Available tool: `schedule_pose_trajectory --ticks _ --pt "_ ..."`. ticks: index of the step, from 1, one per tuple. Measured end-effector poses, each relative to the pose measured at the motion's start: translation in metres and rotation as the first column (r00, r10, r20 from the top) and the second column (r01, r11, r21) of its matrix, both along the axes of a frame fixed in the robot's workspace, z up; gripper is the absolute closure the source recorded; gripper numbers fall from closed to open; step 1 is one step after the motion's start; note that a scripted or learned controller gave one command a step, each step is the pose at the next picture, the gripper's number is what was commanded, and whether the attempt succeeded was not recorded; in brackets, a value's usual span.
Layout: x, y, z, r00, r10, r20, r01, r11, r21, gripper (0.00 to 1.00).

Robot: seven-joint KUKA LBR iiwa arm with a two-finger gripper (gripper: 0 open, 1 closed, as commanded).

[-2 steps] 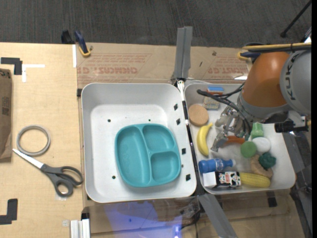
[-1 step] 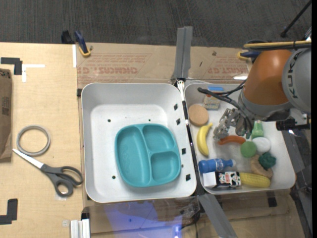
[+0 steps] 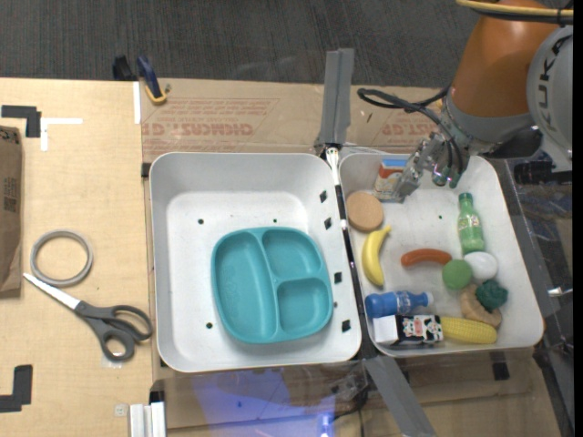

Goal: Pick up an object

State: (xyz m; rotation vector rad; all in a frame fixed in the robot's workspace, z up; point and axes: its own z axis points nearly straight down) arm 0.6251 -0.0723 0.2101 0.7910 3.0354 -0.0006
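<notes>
Gripper low in right white bin's far corner, beside small white-red-blue carton. Finger state: cannot tell. Advice: centre over carton, descend straight, avoid round tan disc.

This looks like a robotics lab. Two white bins sit on a taped cardboard bench. Scissors and tape lie alongside.

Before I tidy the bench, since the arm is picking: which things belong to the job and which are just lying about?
Job: gripper, banana, sausage, green bottle, corn cob, round biscuit, right bin.
Lying about: scissors, tape roll, teal divided plate.
</notes>
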Motion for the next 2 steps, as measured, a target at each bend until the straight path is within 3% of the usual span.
schedule_pose_trajectory --ticks 1,2 --pt "0.001 0.000 0.009 1.000 0.003 0.003 -0.003 1.000 -0.002 1.00" --pt "0.004 -0.038 -0.006 0.982 -0.187 -0.002 0.187 0.982 0.000 1.00"
